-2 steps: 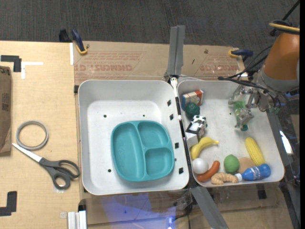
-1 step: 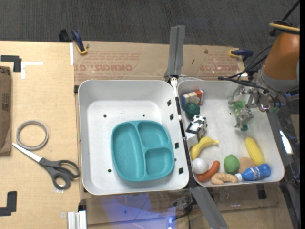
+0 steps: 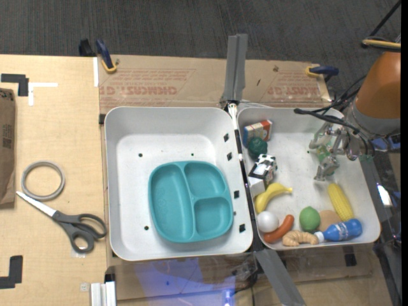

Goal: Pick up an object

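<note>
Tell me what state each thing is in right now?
Gripper: above the right bin, holding nothing I can see.
Teal tray: right side up in the left bin.
Banana: lying flat.
Corn: lying flat.
Bottle: on its side.
Scissors: shut, on the bench.

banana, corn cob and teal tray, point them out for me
banana [image 3: 270, 196], camera view, middle of its curved body
corn cob [image 3: 340, 200], camera view, centre of the cob
teal tray [image 3: 191, 200], camera view, ridge between its compartments
</note>
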